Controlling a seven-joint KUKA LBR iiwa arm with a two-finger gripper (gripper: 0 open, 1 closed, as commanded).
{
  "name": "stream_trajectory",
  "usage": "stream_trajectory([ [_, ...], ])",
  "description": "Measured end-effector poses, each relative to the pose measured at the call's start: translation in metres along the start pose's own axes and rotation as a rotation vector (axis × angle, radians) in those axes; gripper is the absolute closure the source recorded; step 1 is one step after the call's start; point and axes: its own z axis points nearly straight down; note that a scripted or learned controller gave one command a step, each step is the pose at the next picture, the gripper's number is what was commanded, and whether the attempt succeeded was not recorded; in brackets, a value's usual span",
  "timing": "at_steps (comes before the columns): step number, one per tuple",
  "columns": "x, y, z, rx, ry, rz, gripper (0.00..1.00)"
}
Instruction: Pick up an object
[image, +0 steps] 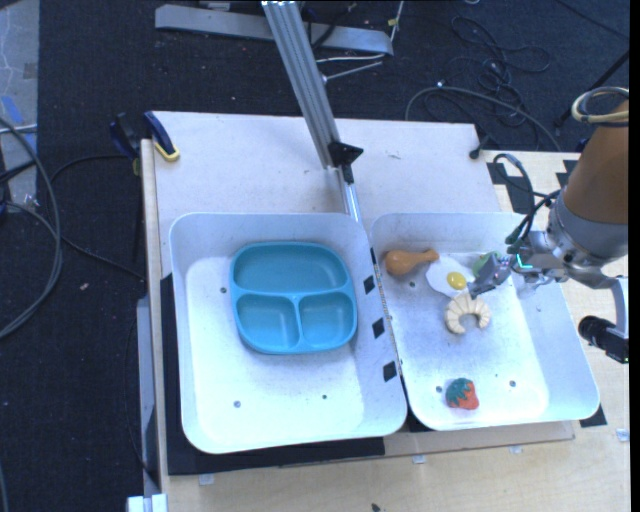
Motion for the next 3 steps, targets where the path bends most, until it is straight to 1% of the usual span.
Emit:
stream_trajectory([
  [1, 0.000, 0.000, -0.001, -0.001, 0.000, 0.000, 0.00],
  [2, -0.004, -0.001, 0.063, 0.003, 0.000, 0.002, 0.00],
  [3, -0.006, -0.002, 0.126, 0.002, 0.000, 0.002, 0.00],
])
